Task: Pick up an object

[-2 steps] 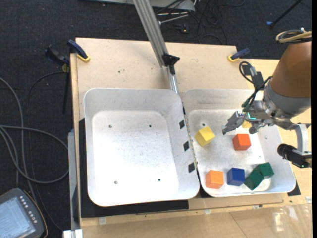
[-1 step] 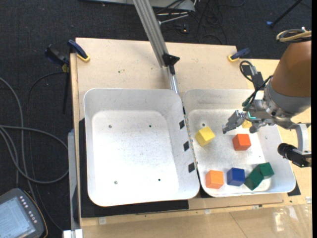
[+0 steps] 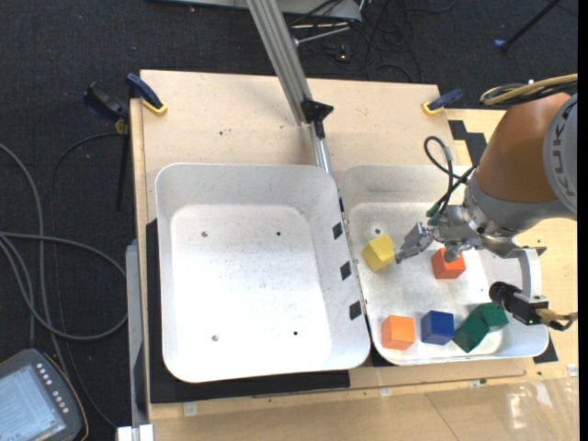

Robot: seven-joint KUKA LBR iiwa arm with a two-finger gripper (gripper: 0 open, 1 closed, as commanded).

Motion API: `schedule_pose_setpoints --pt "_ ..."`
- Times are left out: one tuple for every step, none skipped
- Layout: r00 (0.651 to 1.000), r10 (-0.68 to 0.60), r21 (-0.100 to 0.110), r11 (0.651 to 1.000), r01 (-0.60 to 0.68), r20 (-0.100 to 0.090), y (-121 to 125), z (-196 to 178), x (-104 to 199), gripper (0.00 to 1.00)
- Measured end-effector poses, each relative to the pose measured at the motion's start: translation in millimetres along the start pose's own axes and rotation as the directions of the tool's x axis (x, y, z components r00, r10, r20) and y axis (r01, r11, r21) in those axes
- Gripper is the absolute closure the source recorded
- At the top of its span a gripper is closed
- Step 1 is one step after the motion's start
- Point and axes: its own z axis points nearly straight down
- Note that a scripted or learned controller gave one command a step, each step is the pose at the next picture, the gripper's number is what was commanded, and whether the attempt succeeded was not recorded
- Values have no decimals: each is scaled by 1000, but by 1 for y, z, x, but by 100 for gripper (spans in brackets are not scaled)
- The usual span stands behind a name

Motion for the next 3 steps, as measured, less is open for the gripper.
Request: schedule_pose_setpoints --pt "1000 1 0 1000 -1 0 -1 44 -3 0" --pt "1000 1 -4 1000 -1 1 -1 81 -3 0" --pt "1000 2 -8 1000 -2 1 -1 69 -3 100"
